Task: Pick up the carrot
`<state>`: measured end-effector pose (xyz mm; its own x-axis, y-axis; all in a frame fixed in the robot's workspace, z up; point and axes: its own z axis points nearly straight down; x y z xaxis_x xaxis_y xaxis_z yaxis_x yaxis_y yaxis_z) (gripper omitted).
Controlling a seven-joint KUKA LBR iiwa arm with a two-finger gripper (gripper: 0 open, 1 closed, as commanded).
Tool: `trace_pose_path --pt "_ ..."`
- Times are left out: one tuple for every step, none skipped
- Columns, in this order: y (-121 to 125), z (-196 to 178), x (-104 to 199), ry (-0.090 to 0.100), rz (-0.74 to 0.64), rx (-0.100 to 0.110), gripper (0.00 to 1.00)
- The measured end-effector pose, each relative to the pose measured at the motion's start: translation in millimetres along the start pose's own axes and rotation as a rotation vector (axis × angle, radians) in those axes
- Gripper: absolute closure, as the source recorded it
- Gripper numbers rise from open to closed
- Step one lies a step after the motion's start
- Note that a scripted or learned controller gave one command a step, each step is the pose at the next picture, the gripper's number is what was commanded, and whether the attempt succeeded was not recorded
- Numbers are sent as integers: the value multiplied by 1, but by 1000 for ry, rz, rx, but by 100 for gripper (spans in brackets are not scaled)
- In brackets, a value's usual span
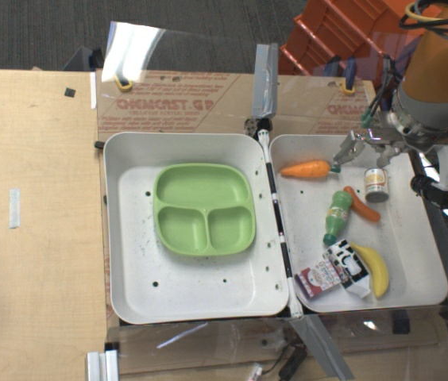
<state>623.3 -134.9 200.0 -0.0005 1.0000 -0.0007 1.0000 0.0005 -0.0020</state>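
The carrot lies on its side in the right bin, near the bin's far left corner, with its thick end pointing right. My gripper hangs over the far part of that bin, just to the right of the carrot. It is open, with nothing between its fingers. Its left fingertip is close to the carrot's thick end; contact cannot be told.
The right bin also holds a small can, a green bottle, a small orange piece, a banana and a snack carton. A green divided plate sits in the left bin.
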Motion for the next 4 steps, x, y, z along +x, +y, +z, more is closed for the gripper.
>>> trace_pose_path --pt "35 96 28 -2 -16 -8 0" --pt "-21 109 36 0 15 1 0" --pt "34 110 38 -1 53 4 0" --pt "31 104 36 -4 53 18 100"
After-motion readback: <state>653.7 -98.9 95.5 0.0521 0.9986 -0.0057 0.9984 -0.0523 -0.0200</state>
